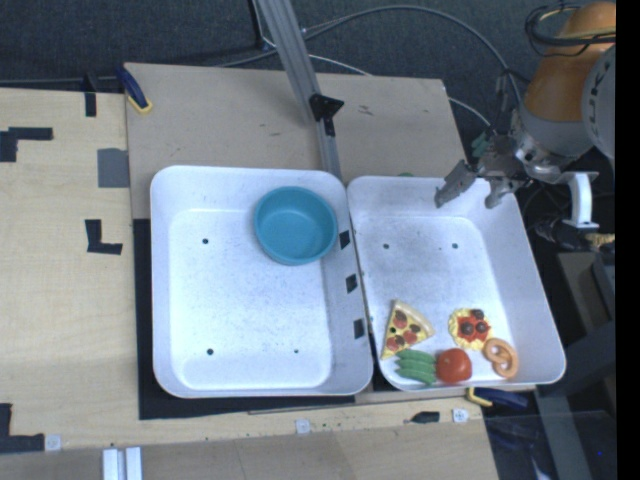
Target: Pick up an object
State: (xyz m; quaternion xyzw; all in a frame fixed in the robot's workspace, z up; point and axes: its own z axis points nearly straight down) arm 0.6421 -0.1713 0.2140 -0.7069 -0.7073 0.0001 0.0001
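Left bin held just a blue bowl, up in its far right corner, close to the divide between bins. Right bin had all the small stuff bunched at its near edge: pizza slice leftmost, green pod piece just nearer than it, red tomato touching the green piece, a small topped tart beyond the tomato, pretzel furthest right by the rim. Middle and far part of that bin was bare.

Gripper hung over the far right corner of the right bin, jaws spread apart with nothing between them, two dark fingers pointing down and slightly leftward. The arm came in from the right.

Key relation: the toy-food cluster lay well apart from the jaws, toward the near side of the same bin, roughly straight nearward. The bowl sat to the left across the divide, about level with the jaws in depth. Likely next step was a nearward travel, then descent. Pizza slice's long axis ran near-left to far-right, so a grasp would probably need to close across that.
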